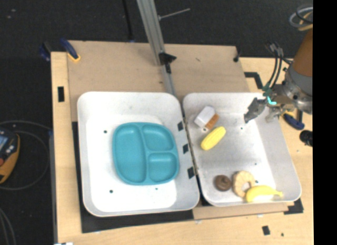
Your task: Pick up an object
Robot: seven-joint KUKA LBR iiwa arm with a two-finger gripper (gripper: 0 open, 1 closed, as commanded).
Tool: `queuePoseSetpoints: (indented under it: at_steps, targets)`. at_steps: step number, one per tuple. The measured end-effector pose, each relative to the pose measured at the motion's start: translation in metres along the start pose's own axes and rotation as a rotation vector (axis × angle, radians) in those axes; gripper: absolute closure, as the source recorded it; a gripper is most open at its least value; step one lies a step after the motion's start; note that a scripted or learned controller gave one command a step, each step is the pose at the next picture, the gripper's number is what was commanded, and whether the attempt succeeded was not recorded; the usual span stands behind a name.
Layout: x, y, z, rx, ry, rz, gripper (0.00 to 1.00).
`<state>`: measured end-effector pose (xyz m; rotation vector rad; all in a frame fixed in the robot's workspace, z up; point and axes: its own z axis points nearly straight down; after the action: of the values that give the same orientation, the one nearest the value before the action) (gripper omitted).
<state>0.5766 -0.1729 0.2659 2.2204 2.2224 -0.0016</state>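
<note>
The right bin (pixel 274 157) holds several items. A white block with an orange end (pixel 205 117) lies near its upper left. Just below it is a yellow oblong piece (pixel 212 138). Along the front edge sit a brown round piece (pixel 222 183), a tan disc (pixel 243 182) and a yellow banana (pixel 263 193). My gripper (pixel 261 113) hangs over the bin's upper right part, open, with nothing between its fingers. It is well to the right of the yellow oblong piece.
A teal divided plate (pixel 146 152) lies in the left bin (pixel 92 133). A grey metal rail (pixel 154 33) slants down from the top to the gap between the bins. Cables and a blue clamp (pixel 296 120) hang by the wrist at the right.
</note>
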Motion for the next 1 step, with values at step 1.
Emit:
queuePoseSetpoints:
  at_steps: [1]
  targets:
    - [0.0,0.0005,-0.0008,-0.002,0.0,0.0,0.0]
